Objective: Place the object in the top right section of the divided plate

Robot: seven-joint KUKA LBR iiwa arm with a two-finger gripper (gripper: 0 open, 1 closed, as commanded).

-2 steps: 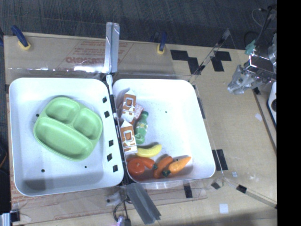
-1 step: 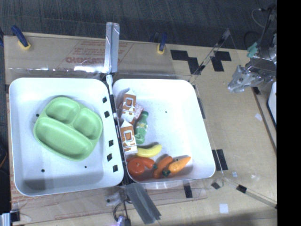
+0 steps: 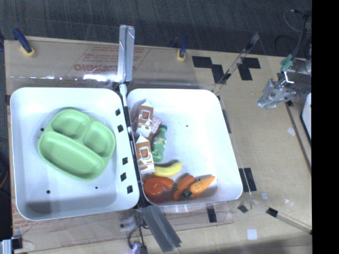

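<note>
Nearest the lens, along the right bin's [image 3: 228, 142] front wall: tomato [image 3: 157, 186], two carrots [image 3: 182, 187], [image 3: 201, 184]. Just behind, banana [image 3: 168, 169], green bottle [image 3: 159, 143], two printed cartons [image 3: 146, 119], [image 3: 143, 155] against the divider. Left bin [image 3: 21, 157]: green divided plate [image 3: 77, 143], tilted, sections bare. Far right over the bench, well apart from both bins: gripper [image 3: 273, 95], possibly empty; too small and blurred to tell jaws open or closed.
</note>
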